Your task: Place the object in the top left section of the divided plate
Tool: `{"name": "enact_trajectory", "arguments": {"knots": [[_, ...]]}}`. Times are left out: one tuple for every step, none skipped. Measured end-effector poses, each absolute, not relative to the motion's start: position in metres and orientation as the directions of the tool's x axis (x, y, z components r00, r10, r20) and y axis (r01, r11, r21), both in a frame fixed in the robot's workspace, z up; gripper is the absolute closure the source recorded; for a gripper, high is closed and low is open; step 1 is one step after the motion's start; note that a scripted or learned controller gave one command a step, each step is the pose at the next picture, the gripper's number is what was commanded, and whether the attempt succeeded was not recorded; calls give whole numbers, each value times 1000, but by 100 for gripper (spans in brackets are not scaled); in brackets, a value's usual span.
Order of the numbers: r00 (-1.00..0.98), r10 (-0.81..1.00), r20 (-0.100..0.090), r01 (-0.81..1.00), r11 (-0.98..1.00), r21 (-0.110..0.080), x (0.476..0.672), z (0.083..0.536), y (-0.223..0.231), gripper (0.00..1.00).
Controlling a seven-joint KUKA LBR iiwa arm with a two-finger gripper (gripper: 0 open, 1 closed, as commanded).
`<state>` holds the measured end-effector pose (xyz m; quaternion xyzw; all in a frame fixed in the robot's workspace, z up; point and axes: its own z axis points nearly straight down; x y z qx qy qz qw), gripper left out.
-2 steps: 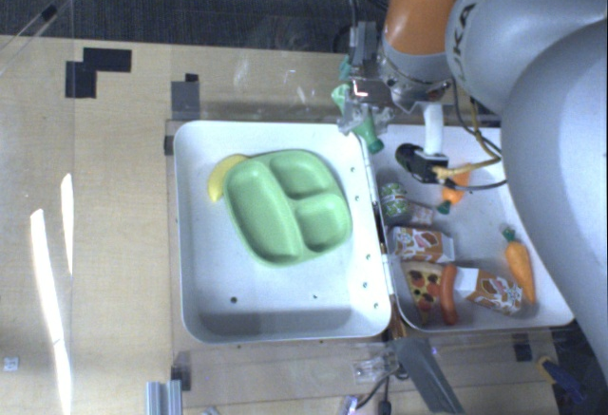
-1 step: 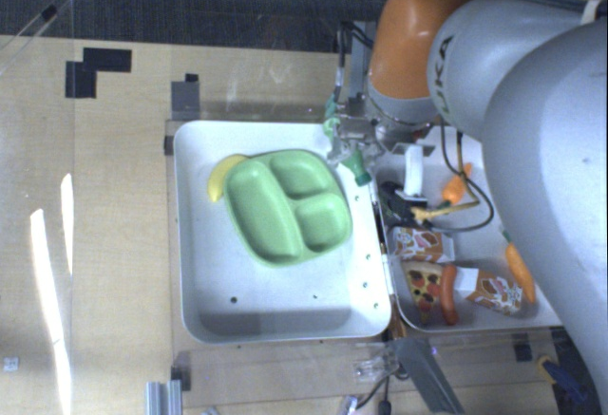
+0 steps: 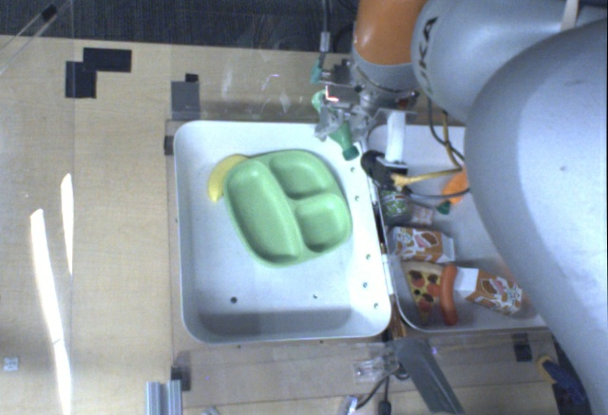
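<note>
Seen from the camera above the bench (image 3: 95, 214), my tool (image 3: 344, 140) hangs over the far right corner of the left bin (image 3: 186, 242), just beside the rim it shares with the right bin (image 3: 470, 321). I cannot tell whether the tool is open, closed or gripping anything. A green bit (image 3: 351, 152) shows at its tip, and I cannot say whether that is a thing or part of the tool.

The right bin holds the clutter, partly under my arm (image 3: 532, 119): a dark can (image 3: 393, 204), an orange thing (image 3: 458, 183), a printed packet (image 3: 426, 282) and a red thing (image 3: 447, 306).

The plate (image 3: 290, 206), green, lies flat near the middle of the left bin, just below and left of the tool. A yellow thing (image 3: 218, 179) pokes out from under its upper left edge. The plate sits turned, with its long axis running from upper left to lower right. Its long section (image 3: 255, 214) lies along the left, and its two small sections are on the tool's side. Which thing goes in it I cannot tell.
</note>
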<state>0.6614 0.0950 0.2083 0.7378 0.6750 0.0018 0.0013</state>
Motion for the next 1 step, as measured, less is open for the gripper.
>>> {"name": "enact_trajectory", "arguments": {"knots": [[88,996,1,996,-88,4,661,208,95,0]]}}
